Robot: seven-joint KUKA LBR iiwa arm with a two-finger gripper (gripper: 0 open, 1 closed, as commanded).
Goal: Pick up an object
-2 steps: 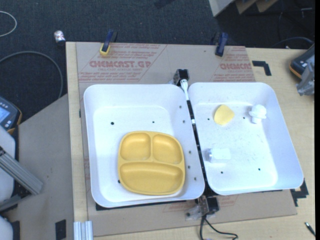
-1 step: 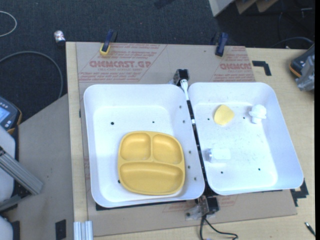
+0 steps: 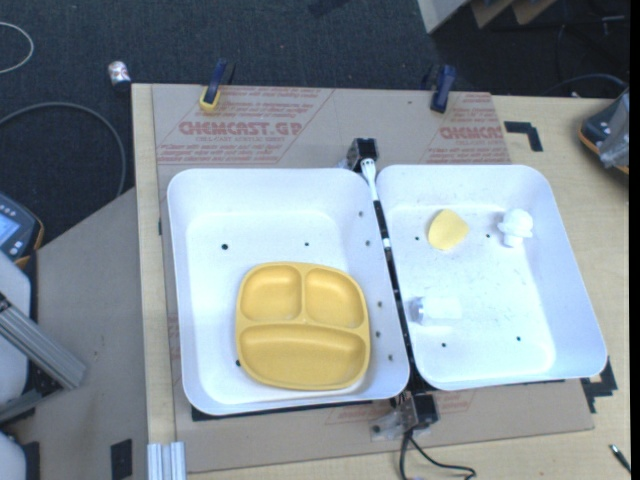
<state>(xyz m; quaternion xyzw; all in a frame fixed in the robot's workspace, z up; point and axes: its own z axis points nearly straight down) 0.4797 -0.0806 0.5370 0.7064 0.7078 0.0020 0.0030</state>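
A yellow divided plate (image 3: pixel 302 325) lay toward the near edge of the left bin (image 3: pixel 190 268). In the right bin (image 3: pixel 570 298), a small yellow piece (image 3: pixel 447 230) and a white piece (image 3: pixel 515 226) sat near the far edge, and a pale object (image 3: pixel 434 310) rested by the left wall. The jaws' state could not be told. The yellow piece, lying well apart from walls, would likely be best approached straight from above.

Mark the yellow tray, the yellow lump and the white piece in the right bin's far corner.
yellow tray (image 3: pixel 303 325): camera view, on the ridge between its compartments.
yellow lump (image 3: pixel 447 230): camera view, on its top middle.
white piece (image 3: pixel 515 226): camera view, on its body middle.
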